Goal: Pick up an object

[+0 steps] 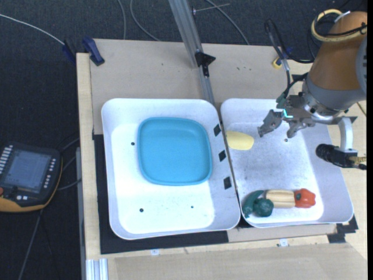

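At the frame's lower right, a green, tan and red toy [278, 199] lies along the right bin's [326, 182] near wall. Farther up, a yellow piece [239, 140] lies by its left wall. My jaws [280, 125] hang just right of it, spread wide and holding nothing.

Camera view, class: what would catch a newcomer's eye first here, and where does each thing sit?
The big blue plate in the left bin stands out most. Next comes the orange-banded arm, its end effector hovering open over the right bin, just right of a pale yellow object. Along that bin's near edge lie a green item, a tan piece and a red one.
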